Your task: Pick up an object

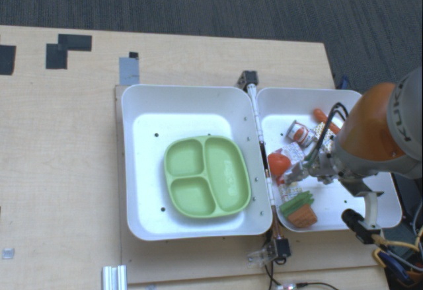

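Observation:
My gripper (295, 174) is low inside the right bin (390, 206), coming in from the right under the arm's orange band. It sits just right of a red tomato-like ball (277, 162) near the bin's left wall; whether they touch is unclear. Below the gripper lie a green leafy piece (295, 203) and an orange piece (303, 217). A small red and white can (299, 132) and an orange carrot-like piece (322, 116) lie in the bin's far part, partly hidden by the arm.
The left bin (142, 150) holds a pale green divided plate (207, 176) with three compartments. A ridge (258, 143) separates the two bins. Dark markers (66, 49) lie on the wooden bench at the far left.

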Controlling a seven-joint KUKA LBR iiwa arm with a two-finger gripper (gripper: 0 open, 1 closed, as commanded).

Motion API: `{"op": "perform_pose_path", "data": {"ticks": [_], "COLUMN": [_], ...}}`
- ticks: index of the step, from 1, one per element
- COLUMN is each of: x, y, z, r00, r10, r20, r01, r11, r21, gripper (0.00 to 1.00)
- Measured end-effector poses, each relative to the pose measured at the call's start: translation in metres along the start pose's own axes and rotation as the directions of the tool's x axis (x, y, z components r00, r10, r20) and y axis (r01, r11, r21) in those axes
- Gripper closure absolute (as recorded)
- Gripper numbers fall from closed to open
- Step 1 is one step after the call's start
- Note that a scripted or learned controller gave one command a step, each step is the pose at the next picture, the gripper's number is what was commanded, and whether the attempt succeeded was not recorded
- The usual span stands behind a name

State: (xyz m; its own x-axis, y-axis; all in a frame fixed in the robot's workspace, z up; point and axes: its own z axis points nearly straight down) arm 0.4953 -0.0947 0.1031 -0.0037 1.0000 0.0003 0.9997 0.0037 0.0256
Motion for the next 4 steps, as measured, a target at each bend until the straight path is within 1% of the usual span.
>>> {"op": "perform_pose_path", "data": {"ticks": [1,2,3,4], "x": [0.008,0.014,0.015,0.015], "y": [-0.007,-0.006,-0.001,-0.001], "z": [-0.018,0.013,0.000,0.000], "r00": [1.000,1.000,1.000,1.000], "r10": [0.000,-0.001,-0.003,-0.003], "r20": [0.000,-0.005,-0.005,-0.005], "r01": [0.000,0.001,0.003,0.003], "r11": [1.000,1.000,1.000,1.000], "r21": [0.022,0.019,0.006,0.006], "gripper": [0.00,0.00,1.00,0.00]}}
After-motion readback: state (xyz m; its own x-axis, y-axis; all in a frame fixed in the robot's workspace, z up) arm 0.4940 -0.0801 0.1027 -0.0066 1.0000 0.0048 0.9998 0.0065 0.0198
